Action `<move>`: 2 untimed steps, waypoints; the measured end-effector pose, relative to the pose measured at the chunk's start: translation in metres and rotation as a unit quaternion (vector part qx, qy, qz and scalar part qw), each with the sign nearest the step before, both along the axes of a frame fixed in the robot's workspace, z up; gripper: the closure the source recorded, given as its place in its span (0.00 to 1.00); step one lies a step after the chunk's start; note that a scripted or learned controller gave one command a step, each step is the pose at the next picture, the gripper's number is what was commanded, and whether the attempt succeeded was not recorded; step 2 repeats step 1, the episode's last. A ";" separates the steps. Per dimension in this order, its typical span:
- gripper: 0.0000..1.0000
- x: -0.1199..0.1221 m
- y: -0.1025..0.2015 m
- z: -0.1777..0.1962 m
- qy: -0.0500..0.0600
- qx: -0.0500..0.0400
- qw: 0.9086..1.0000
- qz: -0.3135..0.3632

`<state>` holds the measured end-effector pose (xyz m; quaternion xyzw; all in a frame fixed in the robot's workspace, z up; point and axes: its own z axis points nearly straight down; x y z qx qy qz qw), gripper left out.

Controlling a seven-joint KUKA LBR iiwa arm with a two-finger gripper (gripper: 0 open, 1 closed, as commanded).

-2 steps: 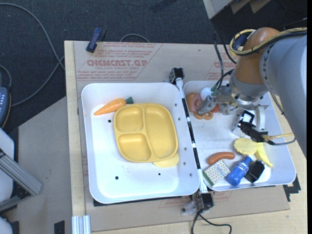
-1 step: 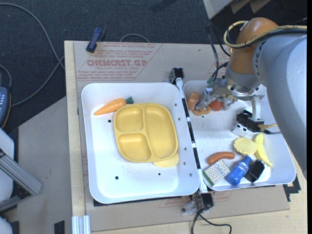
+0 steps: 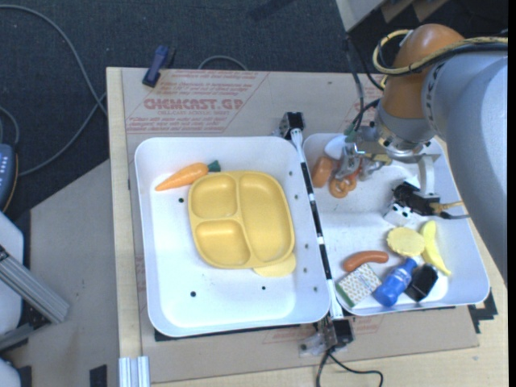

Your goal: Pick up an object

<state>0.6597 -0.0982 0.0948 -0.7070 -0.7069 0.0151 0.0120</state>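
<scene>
My gripper hangs low over the back left corner of the right bin. Directly under its tip lies an orange pretzel-shaped ring, touching or almost touching the gripper. An orange-brown bread-like piece sits just left of the gripper, against the bin wall. Nearer the front of this bin lie a red sausage, a flat yellow piece, a banana, a blue bottle, a black block and a checkered cracker.
The left bin holds a yellow divided plate and a carrot at its back left. A blue clip lies on the cardboard behind the bins. The arm's bulk covers the right bin's back right.
</scene>
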 end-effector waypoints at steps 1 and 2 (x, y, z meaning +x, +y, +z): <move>1.00 -0.056 0.064 0.090 -0.019 0.003 1.000 0.000; 1.00 -0.056 0.064 0.090 -0.019 0.003 1.000 0.000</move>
